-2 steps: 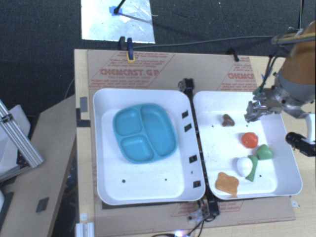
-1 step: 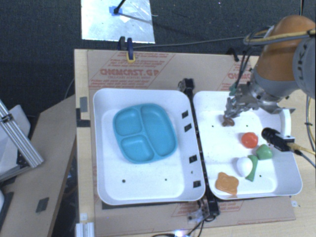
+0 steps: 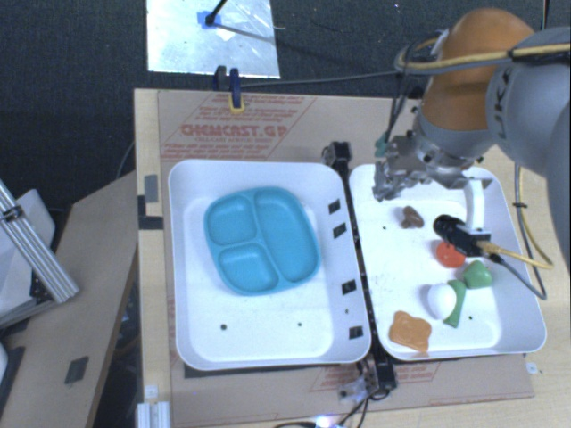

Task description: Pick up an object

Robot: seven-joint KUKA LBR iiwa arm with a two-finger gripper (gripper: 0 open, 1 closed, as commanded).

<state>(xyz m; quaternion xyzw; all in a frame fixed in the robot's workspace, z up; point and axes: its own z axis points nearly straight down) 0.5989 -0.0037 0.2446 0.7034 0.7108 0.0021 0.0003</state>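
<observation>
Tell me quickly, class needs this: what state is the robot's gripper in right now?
Gripper: cannot be told from this view. It hangs over the upper left part of the right bin, with nothing visibly held; the small brown object lies nearby.

Red print on the brown board (image 3: 241,123) lying on the table, left of the fingers, read roughly "CHEMCAST GP"; smaller lines were illegible.
</observation>
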